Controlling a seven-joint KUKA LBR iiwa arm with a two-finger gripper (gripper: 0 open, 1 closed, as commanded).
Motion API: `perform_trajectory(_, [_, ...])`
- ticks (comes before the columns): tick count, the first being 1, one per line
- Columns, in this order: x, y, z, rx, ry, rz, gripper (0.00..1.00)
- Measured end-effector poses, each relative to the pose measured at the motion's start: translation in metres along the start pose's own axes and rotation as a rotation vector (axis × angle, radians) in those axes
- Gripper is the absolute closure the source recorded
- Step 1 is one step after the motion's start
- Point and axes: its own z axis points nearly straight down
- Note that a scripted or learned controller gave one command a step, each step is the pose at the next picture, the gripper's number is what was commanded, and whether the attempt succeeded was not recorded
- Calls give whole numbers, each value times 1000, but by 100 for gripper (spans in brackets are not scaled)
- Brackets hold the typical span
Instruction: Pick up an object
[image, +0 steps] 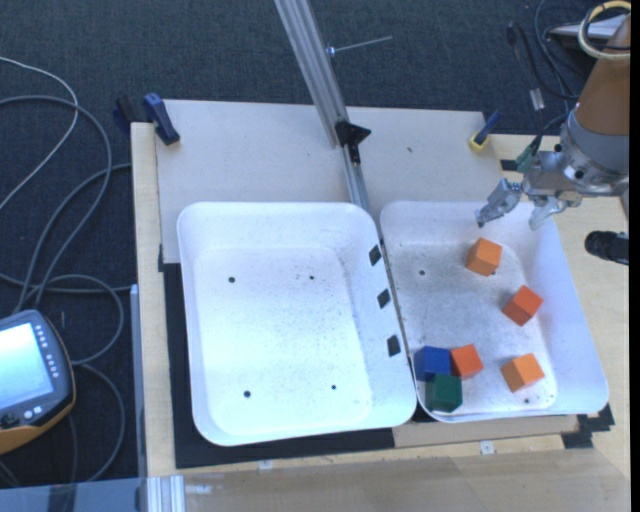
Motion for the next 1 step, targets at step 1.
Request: perform_trajectory(1, [-52,12,140,5,3,3,0])
